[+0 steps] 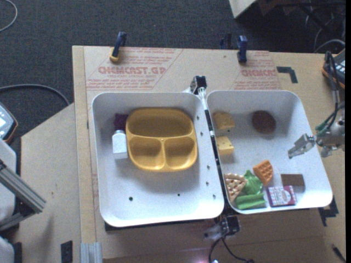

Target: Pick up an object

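Observation:
My gripper point(314, 148) hangs over the right rim of the right bin point(285, 100), open, with nothing between its fingers. One grey finger point(301, 146) points left into the bin. Below it lies a brown square block point(292, 180) beside a maroon packet point(281, 195). Further left are an orange waffle piece point(264, 171), a green toy vegetable point(250, 190) and a pizza slice point(235, 185). A brown round cookie point(264, 121) and two yellow cheese blocks point(223, 120) point(225, 145) lie toward the back.
The left bin point(159, 201) holds a yellow divided plate point(161, 138), a small white bottle point(119, 144) and a dark purple item point(120, 119) at its left. A ridge point(211, 141) separates the two bins. Clamps point(117, 47) point(241, 48) grip the board's far edge.

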Available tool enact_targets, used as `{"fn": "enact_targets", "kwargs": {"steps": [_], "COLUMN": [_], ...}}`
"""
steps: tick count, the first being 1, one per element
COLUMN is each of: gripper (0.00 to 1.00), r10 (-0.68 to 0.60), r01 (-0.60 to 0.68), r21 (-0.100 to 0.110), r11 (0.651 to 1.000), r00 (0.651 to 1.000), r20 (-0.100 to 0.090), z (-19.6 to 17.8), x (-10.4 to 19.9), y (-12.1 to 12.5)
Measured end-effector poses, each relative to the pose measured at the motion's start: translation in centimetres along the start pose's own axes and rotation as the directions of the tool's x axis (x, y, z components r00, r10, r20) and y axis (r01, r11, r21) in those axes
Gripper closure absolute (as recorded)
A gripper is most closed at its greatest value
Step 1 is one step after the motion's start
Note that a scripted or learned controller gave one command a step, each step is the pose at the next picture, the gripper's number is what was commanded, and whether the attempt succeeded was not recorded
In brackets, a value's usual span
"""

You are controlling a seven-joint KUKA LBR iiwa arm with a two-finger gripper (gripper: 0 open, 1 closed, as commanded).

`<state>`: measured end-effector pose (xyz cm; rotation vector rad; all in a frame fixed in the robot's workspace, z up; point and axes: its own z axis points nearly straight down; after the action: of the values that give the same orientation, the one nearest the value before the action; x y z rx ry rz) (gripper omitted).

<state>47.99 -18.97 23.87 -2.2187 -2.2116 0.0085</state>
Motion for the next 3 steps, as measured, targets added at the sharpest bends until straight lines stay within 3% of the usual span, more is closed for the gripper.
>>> {"fn": "enact_targets", "kwargs": {"steps": [1, 3], "gripper": [0.00, 0.00], "r10": [-0.003, -0.003], "r01": [0.003, 0.003], "r21": [-0.011, -0.004], "r11": [1.000, 1.000], "r00": [1.000, 1.000], "r20": [0.003, -0.001], "z": [-0.5, 10.2], "x": [0.0, 0.9], "y": [0.2, 1.7]}}
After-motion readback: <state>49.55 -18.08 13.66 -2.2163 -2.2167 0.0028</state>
